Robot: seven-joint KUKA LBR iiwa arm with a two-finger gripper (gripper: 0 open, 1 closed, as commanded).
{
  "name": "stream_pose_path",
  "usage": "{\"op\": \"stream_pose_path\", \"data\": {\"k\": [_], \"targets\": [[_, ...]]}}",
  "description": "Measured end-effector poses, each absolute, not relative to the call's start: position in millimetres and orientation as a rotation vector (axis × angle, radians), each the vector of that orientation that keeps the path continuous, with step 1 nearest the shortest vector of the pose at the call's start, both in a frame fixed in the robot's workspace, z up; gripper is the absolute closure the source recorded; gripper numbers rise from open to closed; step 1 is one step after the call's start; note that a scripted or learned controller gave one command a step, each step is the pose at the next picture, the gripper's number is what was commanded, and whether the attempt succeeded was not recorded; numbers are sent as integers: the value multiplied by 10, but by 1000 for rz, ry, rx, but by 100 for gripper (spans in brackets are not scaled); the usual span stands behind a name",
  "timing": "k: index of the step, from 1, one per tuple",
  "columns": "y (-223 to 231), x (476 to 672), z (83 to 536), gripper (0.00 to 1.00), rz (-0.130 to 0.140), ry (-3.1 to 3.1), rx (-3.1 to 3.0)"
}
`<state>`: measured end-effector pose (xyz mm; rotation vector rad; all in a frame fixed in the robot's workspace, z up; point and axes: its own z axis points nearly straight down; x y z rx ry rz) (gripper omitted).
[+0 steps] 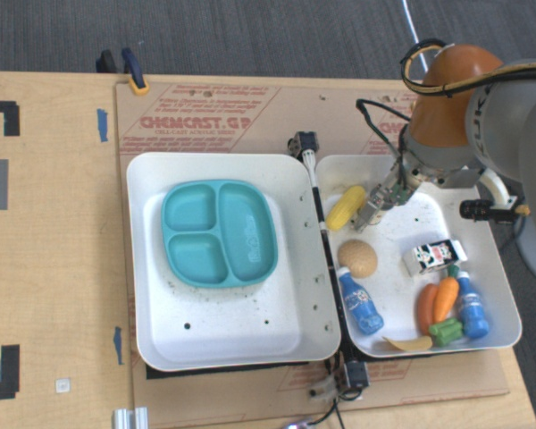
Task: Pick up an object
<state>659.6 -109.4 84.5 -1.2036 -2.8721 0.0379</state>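
Red print on the cardboard sheet (pixel 205 114), perhaps "CHEMCAST". Left bin (pixel 156 329): one teal divided plate (pixel 220 232). Right bin (pixel 505 324): yellow corn (pixel 345 206) at the gripper (pixel 372 211), fingers narrow beside it, clasping nothing visible; tan egg (pixel 358 257); two blue bottles (pixel 361 302); carrot (pixel 444 298); small white carton (pixel 436 255), label too small to read.

You have a light wooden bench (pixel 54 266) with black tape marks along its left edge and blue tape bits. A printed cardboard sheet (pixel 205 119) lies flat on it. On the sheet, two white bins sit side by side, touching: left bin (pixel 152 329) and right bin (pixel 500 266).
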Motion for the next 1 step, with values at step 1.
{"op": "stream_pose_path", "data": {"k": [1], "targets": [[-1261,6583,1046,0,2,-2987,-941]]}}
